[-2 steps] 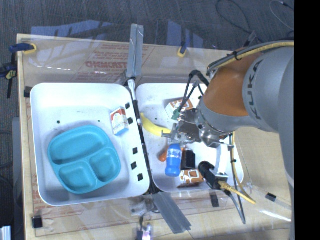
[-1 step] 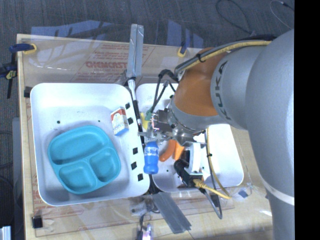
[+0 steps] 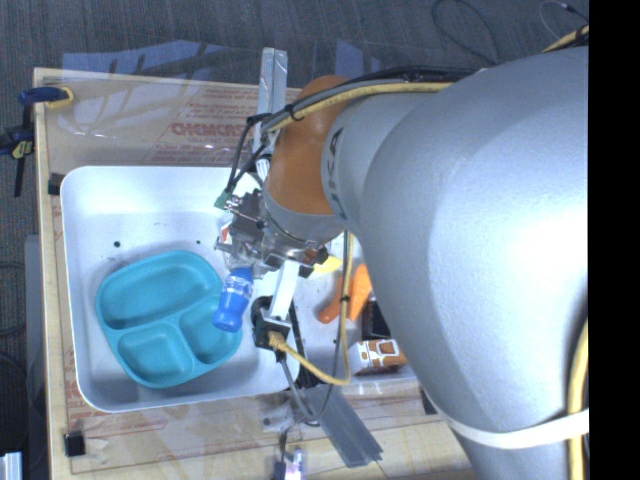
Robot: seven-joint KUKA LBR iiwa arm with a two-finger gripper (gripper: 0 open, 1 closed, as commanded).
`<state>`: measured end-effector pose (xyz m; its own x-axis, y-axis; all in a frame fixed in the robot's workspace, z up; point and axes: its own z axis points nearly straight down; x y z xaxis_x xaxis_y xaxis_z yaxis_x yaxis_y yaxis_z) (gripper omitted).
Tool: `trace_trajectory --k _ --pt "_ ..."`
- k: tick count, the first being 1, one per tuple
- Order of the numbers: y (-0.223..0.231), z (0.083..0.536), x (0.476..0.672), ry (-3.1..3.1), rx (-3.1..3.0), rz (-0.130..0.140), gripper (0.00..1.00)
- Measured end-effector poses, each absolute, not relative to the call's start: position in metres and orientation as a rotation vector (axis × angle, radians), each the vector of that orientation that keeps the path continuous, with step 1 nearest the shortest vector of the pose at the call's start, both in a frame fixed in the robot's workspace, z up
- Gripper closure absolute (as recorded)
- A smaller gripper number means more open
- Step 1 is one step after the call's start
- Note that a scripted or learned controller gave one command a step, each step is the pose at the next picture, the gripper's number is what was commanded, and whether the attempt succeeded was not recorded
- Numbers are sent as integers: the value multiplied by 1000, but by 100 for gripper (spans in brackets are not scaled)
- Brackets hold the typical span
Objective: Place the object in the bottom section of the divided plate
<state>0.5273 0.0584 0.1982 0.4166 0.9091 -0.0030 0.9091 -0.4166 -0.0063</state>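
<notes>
A blue divided plate [image 3: 160, 318] lies in the left bin [image 3: 85, 208], with one long section at the upper left and two smaller ones toward the lower right. My gripper [image 3: 240, 271] reaches down at the plate's right rim, under the orange wrist band. A small blue bottle [image 3: 231, 306] with a clear top hangs tilted from it, its upper end held between the fingers. The bottle is over the plate's right edge, beside the lower right section.
The grey arm covers most of the right bin. An orange carrot-like piece [image 3: 335, 303] and a small orange and white toy [image 3: 380, 354] lie there. A yellow cable [image 3: 310, 368] loops below the gripper. The bins' divider runs just right of the plate.
</notes>
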Motion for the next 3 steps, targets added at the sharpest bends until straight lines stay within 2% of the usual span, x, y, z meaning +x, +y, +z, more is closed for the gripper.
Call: trace_trajectory --k 1,2,3 --pt "123 233 551 -1735 -2615 10 100" --pt "142 166 602 -1689 -2646 12 100" --pt "142 166 602 -1688 -2645 13 0"
